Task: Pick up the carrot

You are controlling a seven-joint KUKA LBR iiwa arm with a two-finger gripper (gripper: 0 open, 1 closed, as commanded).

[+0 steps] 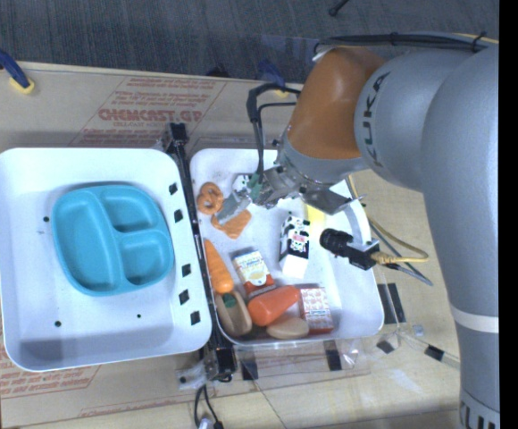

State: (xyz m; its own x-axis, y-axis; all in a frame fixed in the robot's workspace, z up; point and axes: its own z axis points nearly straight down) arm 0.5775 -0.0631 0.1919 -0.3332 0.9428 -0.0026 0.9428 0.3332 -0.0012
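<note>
The carrot is a slim orange root with a green stub at its lower end. It lies along the left wall of the right bin, pointing up and down the view. My gripper hangs over the upper left part of that bin, some way above the carrot in the view. It sits right over a small orange food piece, next to a brown pretzel. The wrist hides how the gripper stands, and nothing is visibly held.
Around the carrot the right bin holds a small carton, a red-orange sausage shape, a red box, a cow-print carton and a bun. The left bin holds a blue divided tray.
</note>
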